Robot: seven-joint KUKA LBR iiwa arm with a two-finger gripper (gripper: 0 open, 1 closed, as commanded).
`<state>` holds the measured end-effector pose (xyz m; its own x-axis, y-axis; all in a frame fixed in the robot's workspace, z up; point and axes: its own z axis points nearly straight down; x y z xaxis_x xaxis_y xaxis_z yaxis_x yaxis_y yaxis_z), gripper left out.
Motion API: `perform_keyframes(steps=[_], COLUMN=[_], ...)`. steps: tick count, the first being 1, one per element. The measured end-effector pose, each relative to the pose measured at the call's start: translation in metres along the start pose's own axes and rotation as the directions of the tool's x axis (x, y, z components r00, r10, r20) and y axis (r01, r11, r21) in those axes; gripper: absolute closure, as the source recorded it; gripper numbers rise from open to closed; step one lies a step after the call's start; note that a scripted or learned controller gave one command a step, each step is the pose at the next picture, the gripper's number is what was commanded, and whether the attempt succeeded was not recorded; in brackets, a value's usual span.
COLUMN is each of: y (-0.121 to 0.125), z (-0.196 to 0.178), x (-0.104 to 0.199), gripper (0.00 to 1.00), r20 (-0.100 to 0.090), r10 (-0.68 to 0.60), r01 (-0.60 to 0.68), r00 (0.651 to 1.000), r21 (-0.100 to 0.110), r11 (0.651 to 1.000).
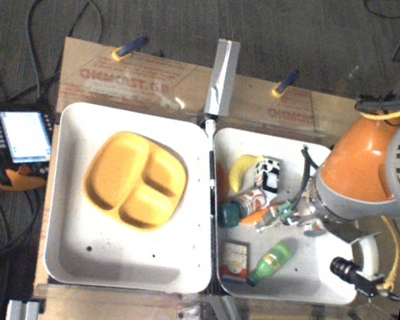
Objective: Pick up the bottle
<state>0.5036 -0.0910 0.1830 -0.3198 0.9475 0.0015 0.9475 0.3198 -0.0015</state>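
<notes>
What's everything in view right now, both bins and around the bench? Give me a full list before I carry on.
White bins: two, white, side by side on the bench.
Divided tray: one, yellow, in the left bin.
Green bottle: one, green, lying in the right bin near its front.
Capped bottle: one, orange and white with a dark green cap, lying in the right bin.
Banana: one, yellow, right bin, far side.
Black-and-white item: one, beside the banana; type unclear.
Small box: one, dark with red label, right bin front left.
Clamps: two, blue and yellow, on the cardboard behind the bins.
Handheld pendant: one, lit screen, left of the bench.
Arm: one, grey and orange, over the right bin.
Gripper: one, among the items.
</notes>
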Motion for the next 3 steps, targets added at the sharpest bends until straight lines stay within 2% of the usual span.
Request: perform_keyframes(steps=[1,2,3], y=[0.012,0.012,-0.030], z=[0.019,0.019,0.094], x=[-0.047,-0.047,-0.038], gripper=[1.00,0.00,0.00], r20=[0.003,0.003,0.005], r10=[0.355,0.355,0.165], r01=[-0.355,-0.355,-0.165], r00=[0.935,0.935,0.986], r21=[0.002,0.002,-0.012], r11=[0.935,0.935,0.986])
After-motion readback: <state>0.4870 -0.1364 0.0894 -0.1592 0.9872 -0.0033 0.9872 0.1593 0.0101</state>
